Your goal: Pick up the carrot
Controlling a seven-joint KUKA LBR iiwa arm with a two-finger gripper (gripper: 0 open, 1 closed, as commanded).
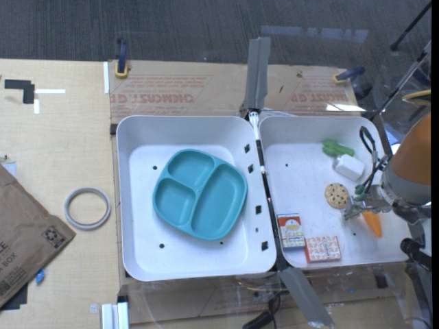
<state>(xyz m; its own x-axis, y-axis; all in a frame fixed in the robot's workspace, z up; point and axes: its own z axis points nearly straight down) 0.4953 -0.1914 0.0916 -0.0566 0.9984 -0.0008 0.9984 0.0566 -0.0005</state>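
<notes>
Two white bins sit side by side on the bench. Low at the frame's right, in the right bin (pixel 288 142), the carrot (pixel 372 223) lies just right of the gripper (pixel 358 208); its opening I cannot tell.

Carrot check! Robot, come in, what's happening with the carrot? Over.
Gripper low in right bin, right beside the carrot. Carrot lying on the bin floor, not lifted. Cookie and white block close by, over.
</notes>
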